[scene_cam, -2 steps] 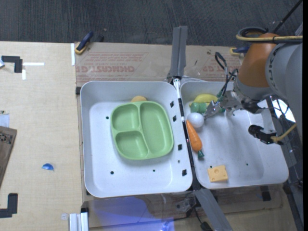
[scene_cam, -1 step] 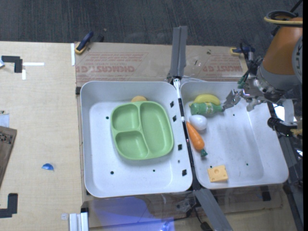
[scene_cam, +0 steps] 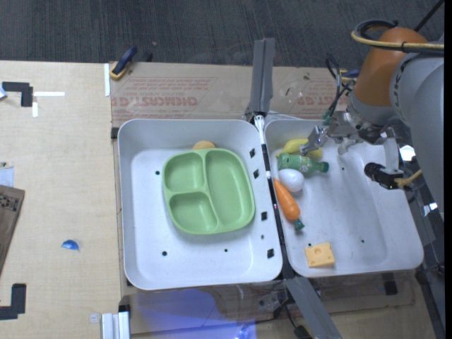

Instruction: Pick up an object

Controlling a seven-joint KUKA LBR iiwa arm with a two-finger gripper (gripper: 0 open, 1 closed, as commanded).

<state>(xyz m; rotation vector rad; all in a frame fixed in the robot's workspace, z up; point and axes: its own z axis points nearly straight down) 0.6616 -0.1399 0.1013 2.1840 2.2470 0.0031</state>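
Beside the green bottle [scene_cam: 302,162], just behind it, our gripper [scene_cam: 318,138] hovered over the banana [scene_cam: 296,145], fingers apparently holding nothing; we couldn't tell their spread. We feared crowding by the egg [scene_cam: 291,180] would spoil a grasp.

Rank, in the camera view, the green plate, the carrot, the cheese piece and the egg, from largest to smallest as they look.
1. Green plate, by far the largest.
2. Carrot, long and thin.
3. Cheese piece and egg: they look about alike, so I do not rank them.
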